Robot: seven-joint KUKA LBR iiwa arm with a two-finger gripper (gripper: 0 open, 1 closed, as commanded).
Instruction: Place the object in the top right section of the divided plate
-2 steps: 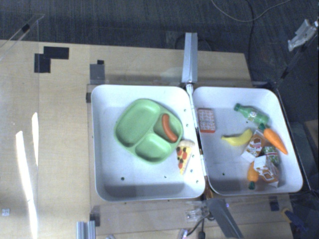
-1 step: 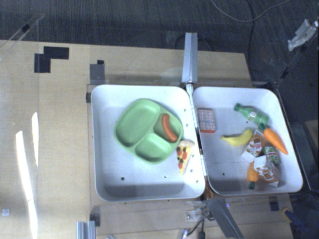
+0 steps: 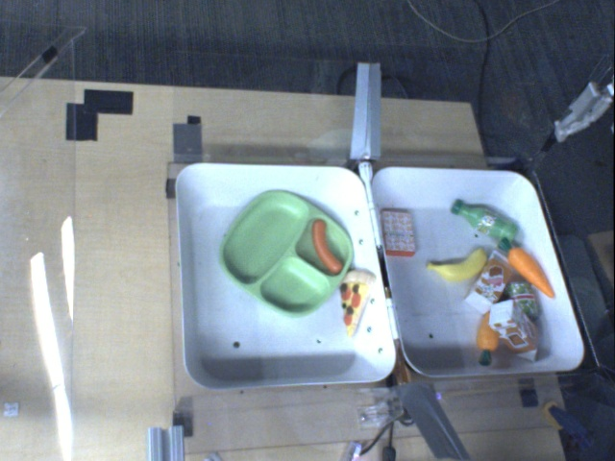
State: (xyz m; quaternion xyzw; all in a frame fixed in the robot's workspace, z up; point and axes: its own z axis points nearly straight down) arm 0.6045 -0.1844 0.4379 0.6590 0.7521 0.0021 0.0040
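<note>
A green divided plate (image 3: 264,243) lies tilted in the left bin (image 3: 207,353). A red sausage in a bun (image 3: 327,246) lies in the plate's upper right section. A toy pizza slice (image 3: 355,301) rests on the bin floor just off the plate's lower right rim. A pale grey piece that looks like my gripper (image 3: 582,111) pokes in at the right edge, behind and outside the right bin (image 3: 423,353), far from the plate. It is too small and blurred to read.
The right bin holds a pink box (image 3: 398,232), a green bottle (image 3: 485,221), a banana (image 3: 459,266), a carrot (image 3: 530,270), small cartons (image 3: 500,296) and an orange bottle (image 3: 488,337). A metal post (image 3: 366,113) stands behind the bins' shared edge.
</note>
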